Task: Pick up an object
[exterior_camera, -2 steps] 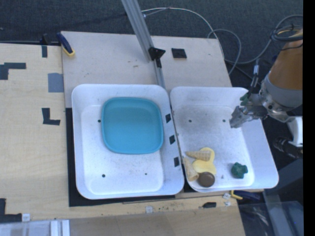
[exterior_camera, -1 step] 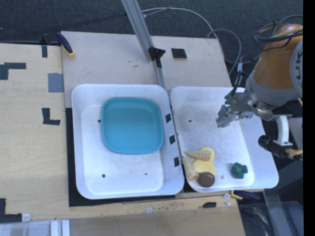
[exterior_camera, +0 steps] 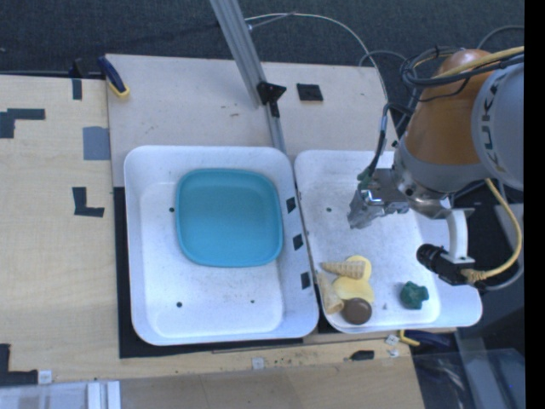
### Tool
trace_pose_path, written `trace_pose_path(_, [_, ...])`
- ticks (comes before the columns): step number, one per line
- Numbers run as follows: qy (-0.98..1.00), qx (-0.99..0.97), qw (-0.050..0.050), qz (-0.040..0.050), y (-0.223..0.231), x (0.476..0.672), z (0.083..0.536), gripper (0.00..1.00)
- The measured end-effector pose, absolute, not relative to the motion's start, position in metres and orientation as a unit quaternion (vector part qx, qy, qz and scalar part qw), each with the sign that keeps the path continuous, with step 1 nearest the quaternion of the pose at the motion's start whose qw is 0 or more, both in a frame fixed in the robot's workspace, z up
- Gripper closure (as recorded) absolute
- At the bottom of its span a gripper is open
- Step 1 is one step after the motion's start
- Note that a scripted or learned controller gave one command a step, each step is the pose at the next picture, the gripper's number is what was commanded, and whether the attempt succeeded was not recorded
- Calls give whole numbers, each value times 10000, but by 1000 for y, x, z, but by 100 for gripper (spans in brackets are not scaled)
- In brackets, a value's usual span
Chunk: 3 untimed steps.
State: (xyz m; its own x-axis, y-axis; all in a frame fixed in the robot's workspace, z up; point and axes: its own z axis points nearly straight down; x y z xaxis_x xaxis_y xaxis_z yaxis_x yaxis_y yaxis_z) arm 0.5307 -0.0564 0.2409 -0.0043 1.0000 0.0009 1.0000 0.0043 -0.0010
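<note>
On the counter (exterior_camera: 51,254), the right bin (exterior_camera: 317,177) held a brown ball (exterior_camera: 356,312), yellow pieces (exterior_camera: 347,279) and a green lump (exterior_camera: 415,294) along its near edge. Farther back, the tool (exterior_camera: 364,211) hovered above bare bin floor, gripping nothing; whether its fingers were apart could not be told. A blue plate (exterior_camera: 228,216) lay in the left bin (exterior_camera: 145,254).

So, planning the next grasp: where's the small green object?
In the camera view, the small green object lies in the right bin's near right corner, right of the yellow pieces.
</note>
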Motion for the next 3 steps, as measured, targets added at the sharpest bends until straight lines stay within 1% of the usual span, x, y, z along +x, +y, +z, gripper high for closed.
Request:
trace_pose_path(1, [-7086,-7056,8,3,-7,529,228,100])
trace_pose_path(2, [-7088,-7054,9,2,53,529,220,100])
trace_pose_path(3, [-7086,-7056,5,-1,100,537,227,100])
